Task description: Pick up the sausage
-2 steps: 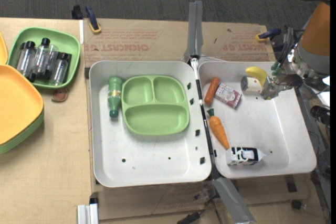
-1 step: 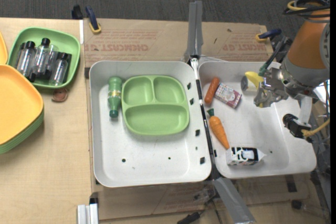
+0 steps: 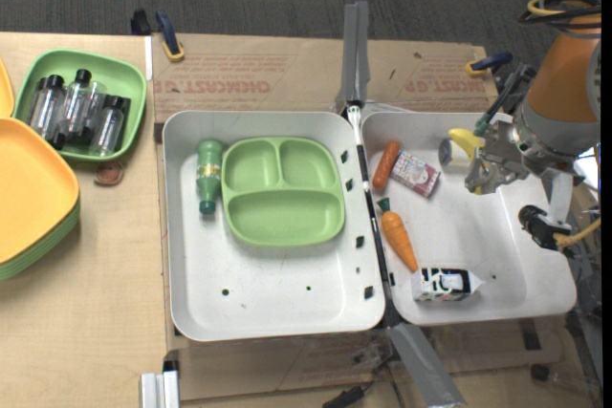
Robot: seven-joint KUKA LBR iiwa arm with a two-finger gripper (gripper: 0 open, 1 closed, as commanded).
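Observation:
The sausage [image 3: 386,164] is a reddish-orange link lying at a slant in the right bin [image 3: 497,301], close against its left wall near the back. My gripper [image 3: 481,179] hangs over the back right part of that bin, about a hand's width to the right of the sausage and apart from it. A pink box [image 3: 414,173] lies between the gripper and the sausage. Nothing shows between the gripper and the bin floor below it.
In the right bin there are also a carrot [image 3: 400,239], a banana [image 3: 466,140] at the back and a black-and-white carton [image 3: 445,283] at the front. The left bin [image 3: 277,301] holds a green divided plate [image 3: 284,189] and a green bottle [image 3: 208,175].

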